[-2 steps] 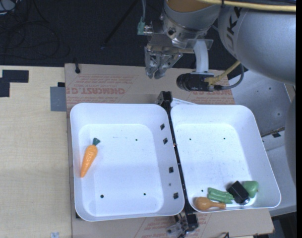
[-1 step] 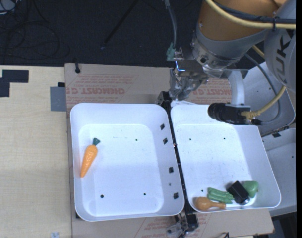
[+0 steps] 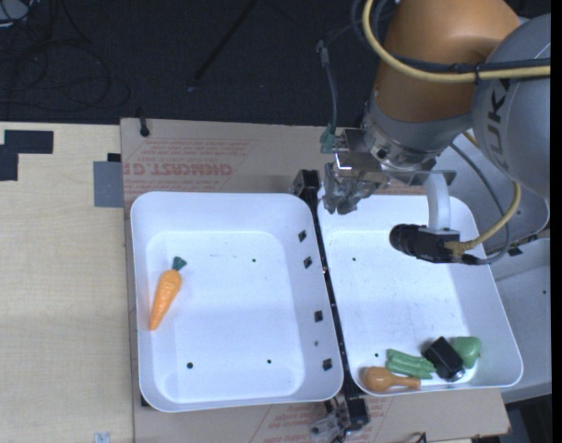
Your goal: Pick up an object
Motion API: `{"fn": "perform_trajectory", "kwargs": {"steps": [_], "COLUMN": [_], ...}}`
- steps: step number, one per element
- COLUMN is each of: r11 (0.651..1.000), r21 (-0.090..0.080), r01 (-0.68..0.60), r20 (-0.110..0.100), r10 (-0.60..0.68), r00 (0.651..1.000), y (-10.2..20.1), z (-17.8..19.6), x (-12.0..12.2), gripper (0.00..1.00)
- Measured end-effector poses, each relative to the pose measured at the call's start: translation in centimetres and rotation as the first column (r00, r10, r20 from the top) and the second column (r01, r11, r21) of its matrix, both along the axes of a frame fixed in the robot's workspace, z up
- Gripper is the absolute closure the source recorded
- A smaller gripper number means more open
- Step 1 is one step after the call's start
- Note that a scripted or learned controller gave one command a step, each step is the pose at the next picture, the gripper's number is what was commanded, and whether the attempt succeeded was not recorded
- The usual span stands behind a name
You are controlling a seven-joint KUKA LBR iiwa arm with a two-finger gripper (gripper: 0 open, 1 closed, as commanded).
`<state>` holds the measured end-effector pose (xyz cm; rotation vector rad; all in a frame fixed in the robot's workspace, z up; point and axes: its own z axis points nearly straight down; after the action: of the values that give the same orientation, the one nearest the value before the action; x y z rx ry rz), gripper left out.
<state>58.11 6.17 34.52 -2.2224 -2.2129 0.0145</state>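
An orange toy carrot (image 3: 164, 295) with a green top lies in the left bin (image 3: 221, 218), near its left wall. In the right bin's (image 3: 484, 284) front corner sit a green pod-like toy (image 3: 410, 364), a tan pear-shaped toy (image 3: 388, 379), a small black block (image 3: 443, 356) and a green piece (image 3: 467, 348), all close together. My gripper (image 3: 340, 201) hangs above the back edge between the two bins, pointing down, with nothing visible in it. It is far from the carrot and from the cluster.
A black cylindrical part (image 3: 424, 243) on the arm juts out over the right bin's back half. The bins rest on a cardboard sheet (image 3: 225, 155) on a pale wooden bench (image 3: 54, 293). Black clips (image 3: 319, 317) line the divider between the bins.
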Motion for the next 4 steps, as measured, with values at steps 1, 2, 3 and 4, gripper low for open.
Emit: {"fn": "perform_trajectory", "kwargs": {"steps": [1,2,3,4], "r11": [1.000,1.000,1.000,1.000], "r21": [0.001,0.006,-0.001,0.005], "r01": [-0.002,-0.014,-0.005,-0.008], "r20": [0.009,0.018,-0.006,0.015], "r10": [0.002,0.014,0.005,0.008], "r00": [1.000,1.000,1.000,1.000], "y": [-3.6,6.1,6.6,11.8], "z": [0.2,10.3,-4.2,5.4], "x": [2.6,3.5,4.4,6.4], "gripper": [1.00,1.00,1.00,1.00]}}
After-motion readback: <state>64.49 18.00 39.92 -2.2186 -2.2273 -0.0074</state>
